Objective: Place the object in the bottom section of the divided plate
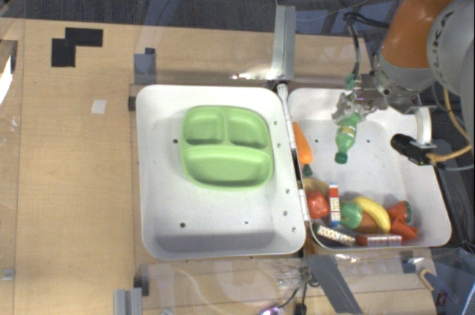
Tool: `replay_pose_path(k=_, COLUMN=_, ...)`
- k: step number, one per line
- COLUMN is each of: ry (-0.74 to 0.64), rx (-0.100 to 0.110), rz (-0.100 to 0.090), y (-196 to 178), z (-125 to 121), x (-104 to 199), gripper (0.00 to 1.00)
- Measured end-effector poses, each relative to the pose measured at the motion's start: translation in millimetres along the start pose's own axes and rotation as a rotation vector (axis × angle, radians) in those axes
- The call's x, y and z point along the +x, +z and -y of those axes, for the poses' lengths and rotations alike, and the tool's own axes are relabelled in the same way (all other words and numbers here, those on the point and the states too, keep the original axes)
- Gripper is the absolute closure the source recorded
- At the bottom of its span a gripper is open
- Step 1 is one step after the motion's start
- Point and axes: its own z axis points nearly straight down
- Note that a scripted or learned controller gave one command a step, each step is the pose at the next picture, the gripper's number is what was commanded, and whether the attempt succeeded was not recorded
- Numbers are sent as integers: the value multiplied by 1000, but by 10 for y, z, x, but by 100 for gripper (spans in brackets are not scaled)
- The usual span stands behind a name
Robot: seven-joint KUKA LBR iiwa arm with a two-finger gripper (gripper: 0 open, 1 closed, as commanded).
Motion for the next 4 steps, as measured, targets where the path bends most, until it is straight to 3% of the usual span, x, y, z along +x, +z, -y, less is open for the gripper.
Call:
replay_pose_path(k=1, ry=152, rx=0, rz=-2, y=-123, z=-213, x=651, gripper=100)
replay_pose_path(k=2, ry=21, rx=0, rz=-2, y=-258, z=-181, x=1559, gripper=100)
replay_pose_path(k=3, ry=-492, rx=-1, rz=-2, y=-44, z=-102, x=1720, gripper=100)
replay_pose_path(k=4, ry=-492, rx=-1, rz=-2, y=-46, z=-102, x=1719, gripper=0)
